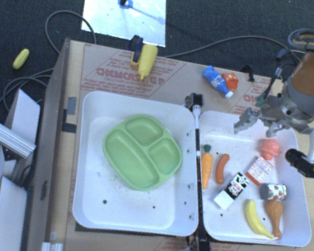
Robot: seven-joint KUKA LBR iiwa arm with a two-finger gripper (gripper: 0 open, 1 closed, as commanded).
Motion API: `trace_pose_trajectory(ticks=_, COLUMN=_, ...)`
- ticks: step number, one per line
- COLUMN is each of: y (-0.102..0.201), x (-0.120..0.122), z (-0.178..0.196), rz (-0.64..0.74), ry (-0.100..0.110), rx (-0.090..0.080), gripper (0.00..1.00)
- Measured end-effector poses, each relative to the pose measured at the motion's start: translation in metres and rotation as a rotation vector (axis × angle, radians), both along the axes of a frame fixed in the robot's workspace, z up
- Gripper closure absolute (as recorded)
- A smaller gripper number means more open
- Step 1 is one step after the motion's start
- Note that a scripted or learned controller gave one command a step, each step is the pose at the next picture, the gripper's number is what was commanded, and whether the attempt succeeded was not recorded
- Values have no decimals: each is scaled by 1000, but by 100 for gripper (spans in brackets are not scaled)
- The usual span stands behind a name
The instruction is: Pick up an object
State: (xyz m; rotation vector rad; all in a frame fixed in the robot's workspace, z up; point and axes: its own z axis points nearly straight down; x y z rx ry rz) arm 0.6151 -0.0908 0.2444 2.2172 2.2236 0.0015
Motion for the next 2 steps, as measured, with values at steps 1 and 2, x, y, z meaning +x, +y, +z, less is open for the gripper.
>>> trace_pose_trajectory(ticks=1, y=-13, x=-41, z=-34, rz=-1, ry=1, rx=0, gripper=0)
trace_pose_trajectory(ticks=2, y=-1, x=-36, z=-145, rz=-6, ry=-11, rx=-8, gripper=0)
